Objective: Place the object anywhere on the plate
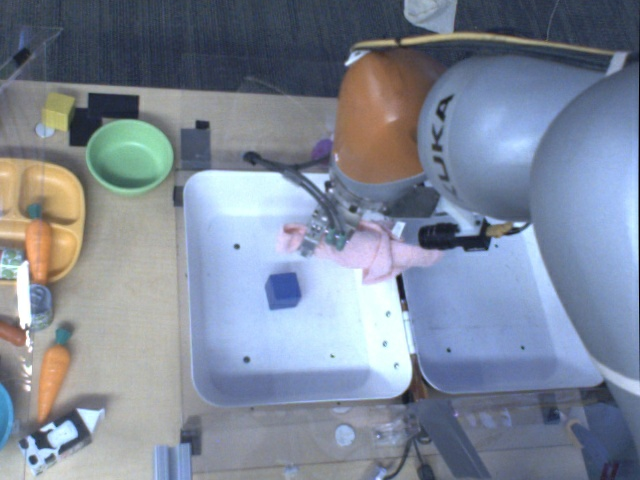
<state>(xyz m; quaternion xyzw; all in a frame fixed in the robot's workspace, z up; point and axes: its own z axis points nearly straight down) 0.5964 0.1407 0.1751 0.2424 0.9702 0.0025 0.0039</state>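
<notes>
The tool (327, 230) sits low over the left bin (220, 368), at its upper right part, right against a pink cloth (385, 253) that spreads from under the wrist across the seam toward the right bin (520, 368). Whether the tool is clenched on that cloth or merely pressed beside it I cannot tell; the tip is small, dark and partly lost against the fabric, so how far it is open cannot be read.

A blue cube (283, 290) lies in the left bin, apart from the tool, below and to its left, with bare white floor between them. It is not clear which of these 2 things the task means. The only plate-like thing is the yellow divided plate (55, 193) on the tabletop far to the left, well apart from both bins, with a carrot (37, 248) lying on it.

The risks, as I judge them: the cloth is limp, so it could slip free if pinched by an edge, or drag and snag on the bin wall where it crosses the seam. A trailing fold could sweep the cube aside. The carry to the plate is long and passes near the green bowl (129, 155), so a loose hold could drop the load short.
</notes>
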